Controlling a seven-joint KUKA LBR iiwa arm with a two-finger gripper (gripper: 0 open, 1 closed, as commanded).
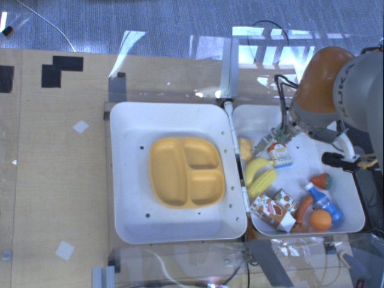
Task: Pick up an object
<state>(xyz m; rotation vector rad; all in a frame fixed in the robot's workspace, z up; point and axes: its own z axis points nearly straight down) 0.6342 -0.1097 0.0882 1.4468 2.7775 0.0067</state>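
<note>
Tool [277,138] is hanging low over the right bin [354,218], near its upper left part; can't tell its state. Small red-and-white carton [280,154] is lying just below the tool, touching or nearly so. Two bananas [259,176] are sitting just left of it. One patterned box [273,209], one blue bottle [322,201], one orange [320,220], one strawberry [321,180]. Left bin [129,179] is holding one yellow divided tray [186,171]. Both bins are resting on the counter [54,191].

The arm [348,89] runs off the right edge, and its bulk hides the right bin's [360,218] far corner. The box [274,209] print is too small to read. The pale item [245,147] beside the banana [259,176] is partly hidden by the bins' rims.
</note>
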